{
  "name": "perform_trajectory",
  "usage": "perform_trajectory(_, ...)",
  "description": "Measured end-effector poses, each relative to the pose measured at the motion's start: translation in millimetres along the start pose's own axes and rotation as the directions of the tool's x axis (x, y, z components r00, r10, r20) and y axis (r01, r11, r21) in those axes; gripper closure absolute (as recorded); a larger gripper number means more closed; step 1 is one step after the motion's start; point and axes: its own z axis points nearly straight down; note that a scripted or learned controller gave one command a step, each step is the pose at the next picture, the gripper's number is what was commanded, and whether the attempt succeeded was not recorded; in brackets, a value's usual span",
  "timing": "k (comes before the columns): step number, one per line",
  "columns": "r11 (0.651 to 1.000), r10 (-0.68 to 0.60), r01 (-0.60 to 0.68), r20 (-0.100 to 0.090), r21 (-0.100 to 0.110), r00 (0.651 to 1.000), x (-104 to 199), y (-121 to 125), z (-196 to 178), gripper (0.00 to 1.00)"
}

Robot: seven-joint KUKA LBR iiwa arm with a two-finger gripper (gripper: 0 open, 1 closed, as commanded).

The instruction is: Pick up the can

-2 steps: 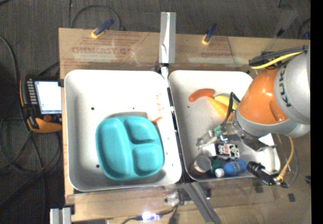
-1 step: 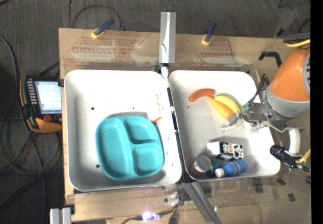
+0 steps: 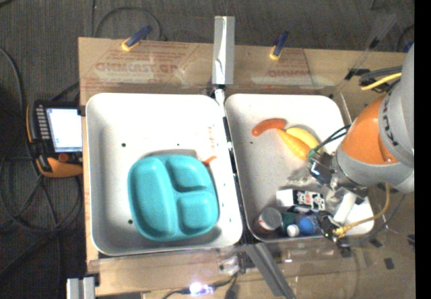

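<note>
The can (image 3: 271, 218) sits in the near left corner of the right bin (image 3: 269, 163), close to the bin's front wall. Its round top faces up at the camera, so it seems to stand on end, and its sides are hard to see. The gripper (image 3: 322, 191) is to the right of the can and a bit further back, near but not touching it. I cannot tell how the gripper is set, because the big grey and orange arm (image 3: 377, 146) covers most of it. Between them lies a white box (image 3: 302, 198). A blue ball (image 3: 306, 225) lies just beside the can. A yellow banana (image 3: 301, 141) and an orange toy (image 3: 269, 126) lie further back. The left bin (image 3: 108, 122) holds a teal tray (image 3: 174, 196).
</note>
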Motion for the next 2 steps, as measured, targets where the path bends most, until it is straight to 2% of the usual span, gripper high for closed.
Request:
perform_trajectory(1,0.986,-0.164,0.163,0.009,0.015,0.986,28,67,-114,0.00)
perform_trajectory(2,0.981,-0.196,0.196,0.001,0.002,0.981,24,22,0,0.00)
